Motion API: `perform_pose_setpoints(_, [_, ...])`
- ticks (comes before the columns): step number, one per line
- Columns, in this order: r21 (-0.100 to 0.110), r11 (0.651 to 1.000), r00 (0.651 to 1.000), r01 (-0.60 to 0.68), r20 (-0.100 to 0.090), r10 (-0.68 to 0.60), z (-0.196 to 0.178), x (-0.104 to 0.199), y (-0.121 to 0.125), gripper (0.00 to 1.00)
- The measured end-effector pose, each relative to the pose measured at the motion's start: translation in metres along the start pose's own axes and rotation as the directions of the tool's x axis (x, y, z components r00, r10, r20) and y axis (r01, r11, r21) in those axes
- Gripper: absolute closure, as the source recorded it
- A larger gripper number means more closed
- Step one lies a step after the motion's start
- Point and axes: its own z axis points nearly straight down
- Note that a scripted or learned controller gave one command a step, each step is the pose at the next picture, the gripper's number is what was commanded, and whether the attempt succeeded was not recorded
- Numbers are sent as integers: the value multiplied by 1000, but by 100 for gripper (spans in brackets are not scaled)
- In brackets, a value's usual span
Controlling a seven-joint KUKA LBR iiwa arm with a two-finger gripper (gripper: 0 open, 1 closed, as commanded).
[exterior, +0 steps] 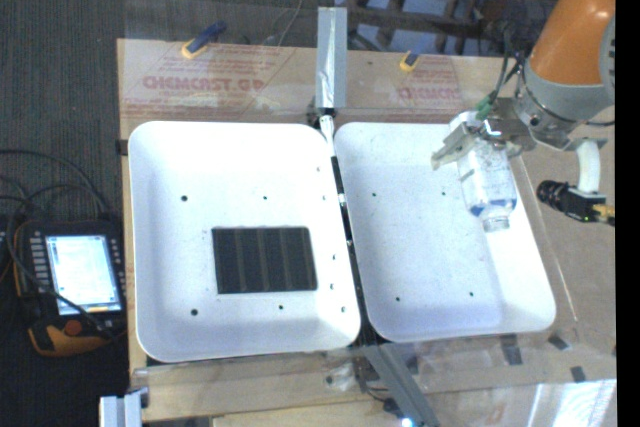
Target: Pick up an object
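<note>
**End effector over right bin, bottle at its tip**

Arm reaches in from the right, orange band uppermost, wrist bent down over the far right corner of the right bin. End effector sits at that corner, pale and partly lost against the white bin wall.

A clear plastic bottle extends from the end effector toward the near side, tilted, neck end up among the fingers, the base end lower and showing a bluish tint. Looks raised off the bin floor rather than lying on it, though the slanted view makes height hard to judge. The fingers seem closed on its upper part; where the pads meet the plastic is too pale to make out. Judgement: a grip near the top would explain the hang, the body swinging below the hold. Such a hold is risky, since smooth plastic could slide out.

Left bin holds a dark ribbed rectangular pad lying flat near its middle, well apart from the arm. Judged not the target of this attempt.

Both bins rest side by side on the desk. A handheld screen unit lies on the floor to the left, display lit

Judgement: pick looks well advanced; lift clearance unconfirmed
</note>
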Motion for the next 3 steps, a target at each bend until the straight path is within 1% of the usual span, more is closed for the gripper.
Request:
perform_pose_setpoints(1, [0,1000,1000,14,3,-14,33,-47,-22,0])
perform_pose_setpoints(2, [1,996,996,90,2,-90,60,-71,-28,0])
perform_pose_setpoints(3, [19,989,990,144,-12,-143,145,-64,62,0])
